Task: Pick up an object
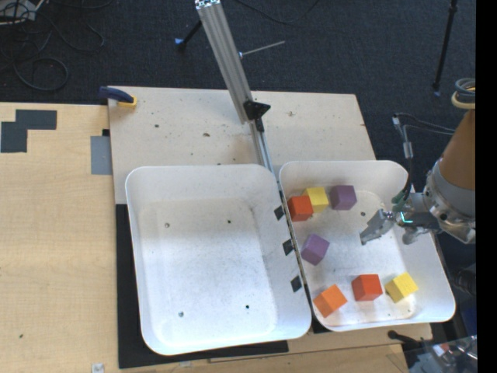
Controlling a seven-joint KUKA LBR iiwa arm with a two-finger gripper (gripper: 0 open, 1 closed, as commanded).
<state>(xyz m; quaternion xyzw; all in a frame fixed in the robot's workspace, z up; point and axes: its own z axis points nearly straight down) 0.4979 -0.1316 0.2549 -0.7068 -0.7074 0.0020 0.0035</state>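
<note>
Pale bench (311,123), two white bins seen side by side. Gripper (388,228) poised over right bin (388,169), fingers spread, nothing pinched. Purple block (315,249) lies left of it.

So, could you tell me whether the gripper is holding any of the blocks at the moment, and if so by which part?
Nothing is held. The gripper hovers over bare floor of the right bin, its fingers open with nothing between them, apart from every block.

Light: even, bright on the bins (203,179).
Shadows: soft, faint.
Floor: dim.
Focus: slightly soft throughout.
</note>
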